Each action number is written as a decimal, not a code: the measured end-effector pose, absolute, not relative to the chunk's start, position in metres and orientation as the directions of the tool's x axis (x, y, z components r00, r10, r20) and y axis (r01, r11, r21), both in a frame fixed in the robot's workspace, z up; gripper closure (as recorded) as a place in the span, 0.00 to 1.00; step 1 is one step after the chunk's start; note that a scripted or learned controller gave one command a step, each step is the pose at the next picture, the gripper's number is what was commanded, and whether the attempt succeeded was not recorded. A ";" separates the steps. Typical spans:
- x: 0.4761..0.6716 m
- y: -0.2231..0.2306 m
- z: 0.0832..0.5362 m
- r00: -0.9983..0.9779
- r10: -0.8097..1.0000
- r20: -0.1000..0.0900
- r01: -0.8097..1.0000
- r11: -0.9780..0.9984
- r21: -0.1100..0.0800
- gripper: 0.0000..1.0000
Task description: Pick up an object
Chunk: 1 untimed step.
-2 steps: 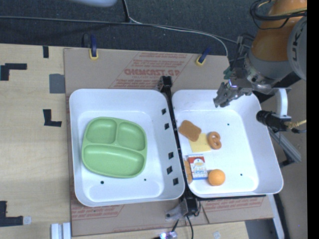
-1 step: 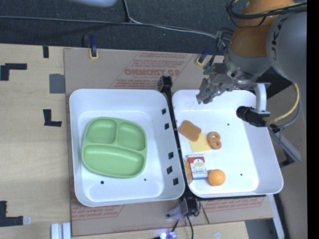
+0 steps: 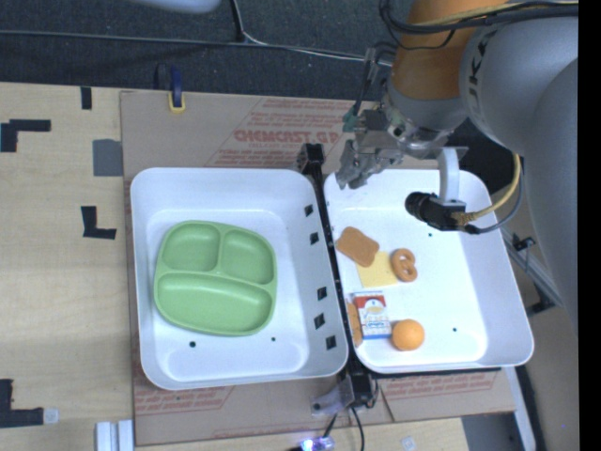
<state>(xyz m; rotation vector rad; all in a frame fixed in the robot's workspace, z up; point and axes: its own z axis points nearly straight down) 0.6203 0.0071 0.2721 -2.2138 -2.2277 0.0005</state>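
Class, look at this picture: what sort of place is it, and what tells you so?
Probably a robotics lab bench: a grey robot arm reaches over two white bins, one holding a green divided plate, the other toy food like an orange.

Glossy green plastic plate [image 3: 215,278]; smooth white plastic bins [image 3: 150,346]; matt cardboard sheet [image 3: 244,130].

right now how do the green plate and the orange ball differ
The green plate lies in the left bin; the orange ball lies in the right bin. The plate is much larger, flat and split into three compartments, while the ball is small and round. The plate lies alone in its bin; the ball sits right beside a small red and white box. Both rest on a white bin floor, apart from the gripper.
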 end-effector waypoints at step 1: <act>0.638 0.064 0.254 -0.007 1.000 0.001 1.000 0.007 -0.002 1.00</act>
